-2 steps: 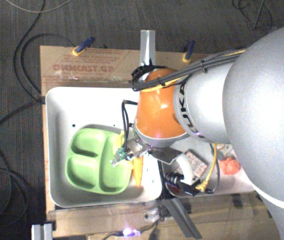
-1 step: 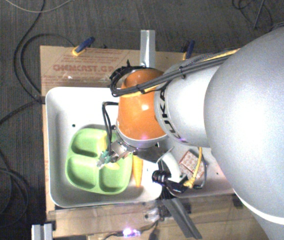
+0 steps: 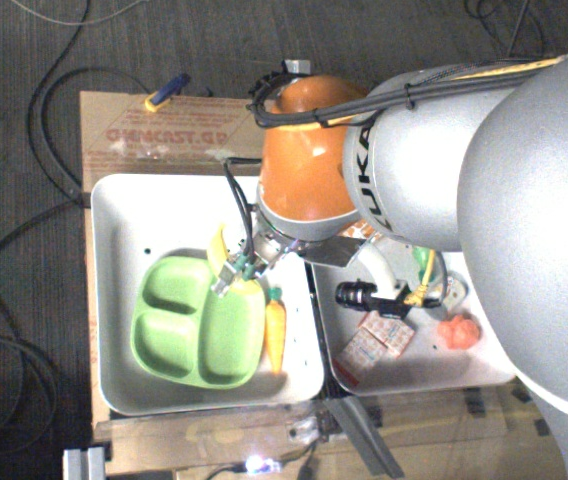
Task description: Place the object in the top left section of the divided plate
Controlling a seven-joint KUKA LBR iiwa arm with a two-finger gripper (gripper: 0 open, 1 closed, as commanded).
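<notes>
A green divided plate lies in the left white bin, with two small sections on its left and one long section on its right. My gripper hangs over the plate's upper edge, near the top of the long right section. A yellow object shows just beside the gripper, at the plate's top rim; whether it is held cannot be made out. An orange carrot lies in the bin along the plate's right side.
The arm's orange band and grey body cover the top of both bins. The right bin holds a black cylinder, a patterned box, a red lump and a yellow-green item. Cardboard lies behind the left bin.
</notes>
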